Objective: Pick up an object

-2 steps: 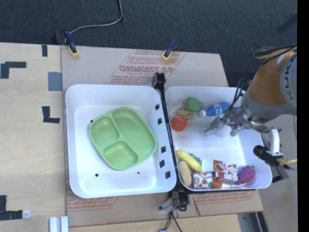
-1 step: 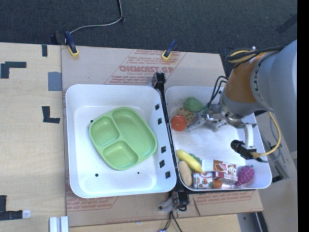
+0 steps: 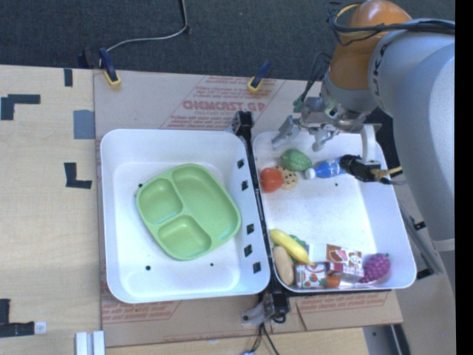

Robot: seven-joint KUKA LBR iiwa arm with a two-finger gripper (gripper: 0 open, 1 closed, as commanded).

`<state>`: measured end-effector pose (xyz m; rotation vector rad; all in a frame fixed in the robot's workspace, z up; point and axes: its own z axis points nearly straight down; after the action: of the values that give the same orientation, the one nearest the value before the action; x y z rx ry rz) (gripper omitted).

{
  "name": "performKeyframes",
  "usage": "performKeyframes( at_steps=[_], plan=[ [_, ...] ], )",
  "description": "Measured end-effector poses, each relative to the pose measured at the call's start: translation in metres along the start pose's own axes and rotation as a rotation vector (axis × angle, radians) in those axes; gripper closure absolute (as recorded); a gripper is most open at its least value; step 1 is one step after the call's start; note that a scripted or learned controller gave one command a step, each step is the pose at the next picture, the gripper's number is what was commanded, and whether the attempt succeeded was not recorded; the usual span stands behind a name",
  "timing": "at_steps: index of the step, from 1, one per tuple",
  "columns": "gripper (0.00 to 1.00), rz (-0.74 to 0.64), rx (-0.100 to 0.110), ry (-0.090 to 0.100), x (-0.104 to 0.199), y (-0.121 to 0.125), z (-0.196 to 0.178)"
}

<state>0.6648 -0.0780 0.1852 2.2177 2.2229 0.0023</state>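
We see the end effector [image 3: 303, 134] spread open, holding nothing, above green toy [image 3: 295, 159]; its long axis unclear.

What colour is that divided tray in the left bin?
The divided tray is light green, lying in the left white bin; the overhead camera view shows it clearly.

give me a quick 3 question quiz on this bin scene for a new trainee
1. True or false: the green divided tray lies in the right bin.
2. Which sits nearest the gripper? A) purple grapes B) green round toy C) banana
3. What colour is the band above the arm's wrist?

Key: 1. False, it lies in the left bin. 2. B. 3. Orange.
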Motion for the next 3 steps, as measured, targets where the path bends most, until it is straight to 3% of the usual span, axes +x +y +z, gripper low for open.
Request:
performKeyframes(
  at_steps=[1, 2, 3],
  plan=[
    [0.0, 0.001, 0.003, -0.001, 0.02, 0.003, 0.001],
    [0.0, 0.0, 0.001, -0.001, -0.012, 0.004, 0.081],
    [0.0, 0.0, 0.002, -0.002, -0.017, 0.003, 0.1]
  ],
)
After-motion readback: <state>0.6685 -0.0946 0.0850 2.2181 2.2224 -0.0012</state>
